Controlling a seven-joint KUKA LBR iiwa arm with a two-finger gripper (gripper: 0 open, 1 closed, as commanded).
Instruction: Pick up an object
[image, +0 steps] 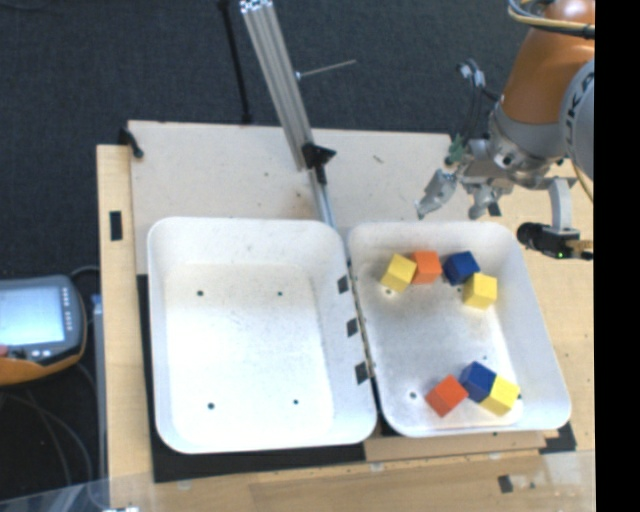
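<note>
Arm raised at the far edge of the right bin; seven cubes lay in that bin.

The gripper (459, 200) hung just beyond the right bin's (535, 330) far rim, its two fingers apart with nothing between them; the arm's upper part was cut off at the frame's top right. Near the far edge lay a yellow cube (398, 272), an orange cube (427, 265), a blue cube (460, 266) and a second yellow cube (481, 291). Near the front right corner, touching in a cluster, lay a red cube (446, 395), a second blue cube (478, 381) and a third yellow cube (502, 396), partly hidden behind the blue one. The left bin (170, 330) sat alongside.
</note>
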